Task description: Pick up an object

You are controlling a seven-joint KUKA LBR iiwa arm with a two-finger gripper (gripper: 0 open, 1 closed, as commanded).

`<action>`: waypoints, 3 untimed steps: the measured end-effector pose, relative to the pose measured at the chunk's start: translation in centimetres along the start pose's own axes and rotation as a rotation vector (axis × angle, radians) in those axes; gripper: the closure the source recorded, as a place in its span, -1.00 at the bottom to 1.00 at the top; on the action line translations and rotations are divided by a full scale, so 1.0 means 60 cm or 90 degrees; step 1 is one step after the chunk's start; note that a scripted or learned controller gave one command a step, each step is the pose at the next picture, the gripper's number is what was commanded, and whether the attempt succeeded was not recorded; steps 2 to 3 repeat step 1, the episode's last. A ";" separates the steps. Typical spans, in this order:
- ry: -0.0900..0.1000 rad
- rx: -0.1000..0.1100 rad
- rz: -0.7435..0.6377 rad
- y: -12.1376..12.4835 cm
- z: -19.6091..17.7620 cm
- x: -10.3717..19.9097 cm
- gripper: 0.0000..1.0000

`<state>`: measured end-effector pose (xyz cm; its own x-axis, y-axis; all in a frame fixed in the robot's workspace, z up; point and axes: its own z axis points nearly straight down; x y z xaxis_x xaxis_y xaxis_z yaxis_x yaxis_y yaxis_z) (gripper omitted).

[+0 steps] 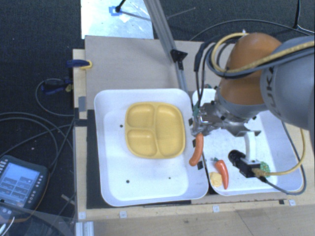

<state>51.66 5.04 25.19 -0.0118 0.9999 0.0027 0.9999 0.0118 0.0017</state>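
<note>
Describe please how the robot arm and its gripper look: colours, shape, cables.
The arm is thick, rounded and grey, with a broad orange band above the wrist. Black and yellow cables loop beside the band. The gripper is a small metal-grey assembly with dark parts.

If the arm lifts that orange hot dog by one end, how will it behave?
The hot dog looks like a smooth plastic toy, so probably light and somewhat slippery. It is long, round and slightly curved, so gripped at its end it may swing or pivot, and roll if dropped.
</note>
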 end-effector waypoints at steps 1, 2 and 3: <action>-0.001 0.002 0.001 -0.006 0.022 0.076 1.00; -0.001 0.002 0.001 -0.006 0.022 0.076 1.00; -0.001 0.002 0.001 -0.006 0.022 0.076 1.00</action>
